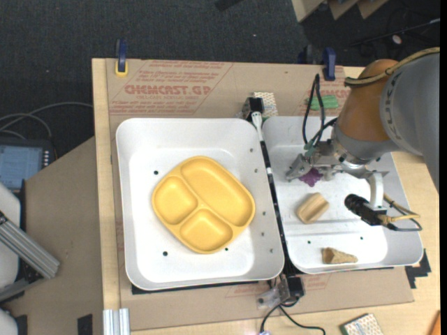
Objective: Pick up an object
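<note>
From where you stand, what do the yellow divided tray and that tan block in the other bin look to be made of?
The yellow tray looks like moulded plastic: even colour, soft sheen, rounded compartment walls. The tan block in the right bin looks like bare wood or cork, matte and pale; the view is too coarse to tell which.

Red print on the brown protective paper of the bench board (pixel 174 89) reads "CHEMCAST GP"; the smaller red lines above and below it are too fine to read.

Glossy yellow plastic divided plate (pixel 202 203), smooth white plastic bins (pixel 140 257), matt brown cardboard bench cover (pixel 174 89), dark carpet (pixel 105 12)
</note>
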Controlling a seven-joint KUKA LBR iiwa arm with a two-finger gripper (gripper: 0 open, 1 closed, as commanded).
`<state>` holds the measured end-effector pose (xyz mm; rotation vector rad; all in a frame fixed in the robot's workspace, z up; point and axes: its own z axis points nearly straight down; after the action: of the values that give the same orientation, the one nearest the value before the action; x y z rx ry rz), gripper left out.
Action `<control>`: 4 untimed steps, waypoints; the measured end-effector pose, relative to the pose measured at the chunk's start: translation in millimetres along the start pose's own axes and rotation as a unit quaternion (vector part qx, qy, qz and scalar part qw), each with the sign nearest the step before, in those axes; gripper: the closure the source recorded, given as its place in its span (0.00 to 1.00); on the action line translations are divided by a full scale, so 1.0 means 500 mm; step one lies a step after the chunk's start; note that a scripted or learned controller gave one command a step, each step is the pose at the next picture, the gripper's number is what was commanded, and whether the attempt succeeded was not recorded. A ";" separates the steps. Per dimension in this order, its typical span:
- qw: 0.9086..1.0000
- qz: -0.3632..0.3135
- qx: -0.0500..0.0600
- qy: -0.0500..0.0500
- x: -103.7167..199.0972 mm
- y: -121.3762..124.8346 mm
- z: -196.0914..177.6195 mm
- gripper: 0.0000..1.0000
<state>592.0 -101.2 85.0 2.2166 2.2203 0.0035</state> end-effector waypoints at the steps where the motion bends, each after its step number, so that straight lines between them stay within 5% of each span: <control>1: 1.000 0.001 0.000 0.000 -0.001 -0.003 -0.020 1.00; 2: 1.000 0.001 0.001 0.000 -0.001 -0.004 -0.019 0.00; 3: 1.000 -0.001 -0.006 -0.001 0.027 0.160 -0.214 0.00; 4: 1.000 0.003 0.008 0.001 -0.021 0.073 0.004 0.00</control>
<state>628.3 -111.5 83.2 2.2326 2.2237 -0.0121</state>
